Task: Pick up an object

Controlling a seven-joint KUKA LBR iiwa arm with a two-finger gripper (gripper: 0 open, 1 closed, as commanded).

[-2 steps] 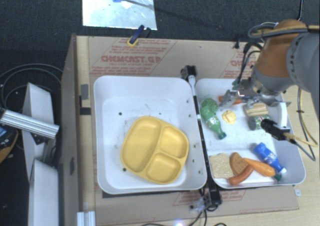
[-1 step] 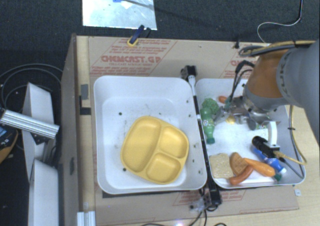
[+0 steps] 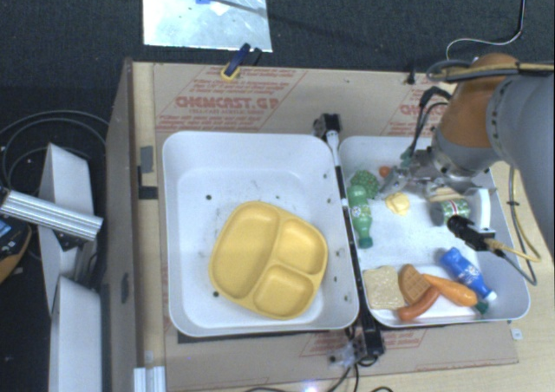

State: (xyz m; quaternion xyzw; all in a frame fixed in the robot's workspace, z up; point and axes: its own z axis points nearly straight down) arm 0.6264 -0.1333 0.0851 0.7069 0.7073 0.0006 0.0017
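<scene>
My gripper (image 3: pixel 404 175) is low over the upper part of the right bin (image 3: pixel 512 299), at the end of the grey arm with its orange band (image 3: pixel 464 113). It hangs just above a small yellow piece (image 3: pixel 397 203) and just right of a green broccoli-like toy (image 3: pixel 364 182). A green bottle (image 3: pixel 362 221) lies by the bin's left wall. A small can (image 3: pixel 451 208) sits under the wrist. Nothing is visibly held.
At the right bin's front lie a bread slice (image 3: pixel 381 286), a brown biscuit (image 3: pixel 414 280), a sausage (image 3: pixel 416 305), a carrot (image 3: pixel 451 289) and a blue bottle (image 3: pixel 464 269). The left bin (image 3: pixel 186 208) holds a yellow divided tray (image 3: pixel 269 258). Cables run beside the arm.
</scene>
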